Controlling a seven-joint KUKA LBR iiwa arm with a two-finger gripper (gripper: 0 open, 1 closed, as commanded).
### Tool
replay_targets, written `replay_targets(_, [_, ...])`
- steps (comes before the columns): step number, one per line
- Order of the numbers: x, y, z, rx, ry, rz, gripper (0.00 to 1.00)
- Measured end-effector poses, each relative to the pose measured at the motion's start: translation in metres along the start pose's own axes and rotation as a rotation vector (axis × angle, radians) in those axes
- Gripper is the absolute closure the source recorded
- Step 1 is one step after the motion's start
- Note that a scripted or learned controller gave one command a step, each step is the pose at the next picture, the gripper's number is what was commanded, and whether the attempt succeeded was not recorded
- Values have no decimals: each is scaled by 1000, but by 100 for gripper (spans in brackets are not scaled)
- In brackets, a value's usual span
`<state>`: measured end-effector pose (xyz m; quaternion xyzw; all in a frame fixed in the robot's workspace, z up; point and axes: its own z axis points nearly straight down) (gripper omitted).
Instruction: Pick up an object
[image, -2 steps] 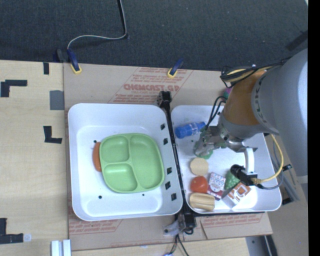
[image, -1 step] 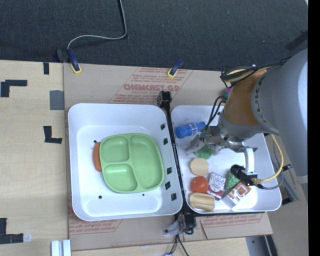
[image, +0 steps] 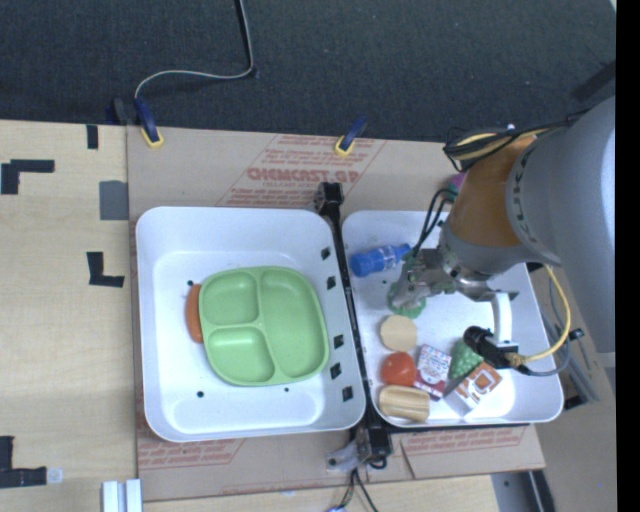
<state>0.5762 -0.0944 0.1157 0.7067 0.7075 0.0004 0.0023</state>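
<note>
Overhead slanted view of a surface (image: 70, 330) bearing two white bins. Right bin (image: 540, 405), right of frame centre: claw (image: 408, 296) lowered into its upper left part, grey arm (image: 560, 190) with orange band entering from the upper right. Claw state not discernible at this angle. Blue bottle (image: 377, 259) lying just upper left of the claw, near or touching it; contact not resolvable. Pale round item (image: 398, 331) directly below the claw, close by. Further down: red round item (image: 398, 368), tan bun-like item (image: 404, 403) at the lower edge, small red-and-white packet (image: 433, 366), green wedge (image: 466, 359) and orange-and-white box (image: 473, 388) to the lower right. Left bin (image: 160, 400): green divided plate (image: 265, 325) at its centre, orange item (image: 192, 312) against the plate's left edge.
</note>
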Motion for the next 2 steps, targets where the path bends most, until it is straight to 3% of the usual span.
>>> replay_targets(1, [0, 0, 0, 0, 0, 0, 0])
replay_targets(2, [1, 0, -9, 1, 1, -1, 100])
